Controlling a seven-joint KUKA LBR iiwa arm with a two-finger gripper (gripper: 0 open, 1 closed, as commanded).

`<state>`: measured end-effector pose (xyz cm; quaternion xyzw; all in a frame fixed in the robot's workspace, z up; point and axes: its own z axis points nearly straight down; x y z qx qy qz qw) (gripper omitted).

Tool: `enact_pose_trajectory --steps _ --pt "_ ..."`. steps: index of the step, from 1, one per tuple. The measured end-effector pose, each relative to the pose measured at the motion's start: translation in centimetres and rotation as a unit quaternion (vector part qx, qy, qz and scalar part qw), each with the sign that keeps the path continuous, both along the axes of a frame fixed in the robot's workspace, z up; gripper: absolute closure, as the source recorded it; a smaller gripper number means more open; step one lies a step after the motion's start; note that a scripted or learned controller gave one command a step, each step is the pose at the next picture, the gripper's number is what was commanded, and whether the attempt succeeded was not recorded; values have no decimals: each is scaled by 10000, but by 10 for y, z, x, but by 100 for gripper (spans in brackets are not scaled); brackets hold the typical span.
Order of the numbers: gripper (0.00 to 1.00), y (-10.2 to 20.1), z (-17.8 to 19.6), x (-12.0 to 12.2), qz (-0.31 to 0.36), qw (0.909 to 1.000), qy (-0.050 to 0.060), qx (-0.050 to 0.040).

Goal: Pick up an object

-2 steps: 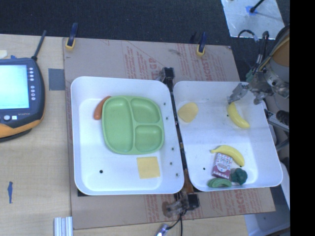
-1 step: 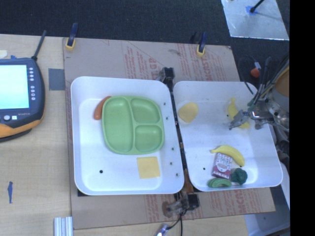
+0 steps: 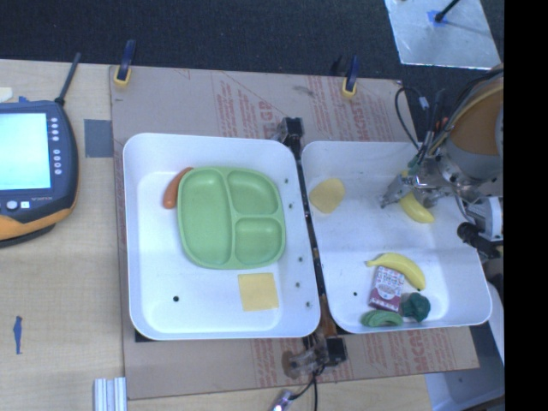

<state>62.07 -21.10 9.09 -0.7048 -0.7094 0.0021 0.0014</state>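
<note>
The end effector [image 3: 411,193] hangs low over the upper right of the right bin [image 3: 342,311], its fingers closed around a small yellow piece [image 3: 419,210]. Further down in that bin lie a banana [image 3: 401,267], a red packet [image 3: 387,288] and green items [image 3: 399,313]; a pale yellow disc [image 3: 327,194] sits near its left wall. The left bin [image 3: 145,306] holds a green divided plate [image 3: 231,217] and a yellow square [image 3: 258,291].

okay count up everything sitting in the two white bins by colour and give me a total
Yellow: 4 (cheese slice, round piece, banana, yellow piece at the gripper)
Green: 3 (tray, dark green piece, light green piece)
Orange: 1 (sausage)
Red: 1 (packet)
Total: 9
</note>
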Motion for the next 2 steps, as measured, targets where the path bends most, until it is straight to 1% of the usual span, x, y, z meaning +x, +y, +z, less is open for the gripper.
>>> enact_pose_trajectory --steps 1,2 --pt "0 -1 91 17 -15 10000 -22 4" --pt "0 -1 73 -48 -8 10000 -1 2"
